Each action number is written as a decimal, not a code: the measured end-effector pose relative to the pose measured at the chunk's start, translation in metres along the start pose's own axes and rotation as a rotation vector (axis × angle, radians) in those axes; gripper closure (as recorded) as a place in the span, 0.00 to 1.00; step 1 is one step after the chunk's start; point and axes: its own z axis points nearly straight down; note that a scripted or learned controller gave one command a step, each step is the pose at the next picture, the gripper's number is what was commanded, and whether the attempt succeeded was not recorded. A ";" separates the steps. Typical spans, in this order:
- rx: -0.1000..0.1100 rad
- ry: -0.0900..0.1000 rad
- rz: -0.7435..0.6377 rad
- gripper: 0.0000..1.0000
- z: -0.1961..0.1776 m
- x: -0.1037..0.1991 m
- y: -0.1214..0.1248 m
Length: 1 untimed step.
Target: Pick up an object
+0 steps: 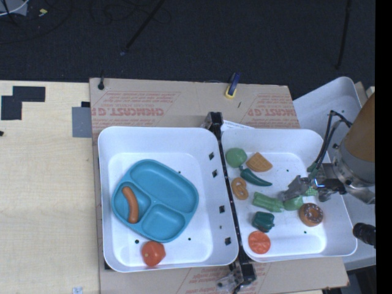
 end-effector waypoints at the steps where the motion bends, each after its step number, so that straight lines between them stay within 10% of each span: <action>1: -0.009 -0.002 -0.002 0.00 -0.004 0.000 0.002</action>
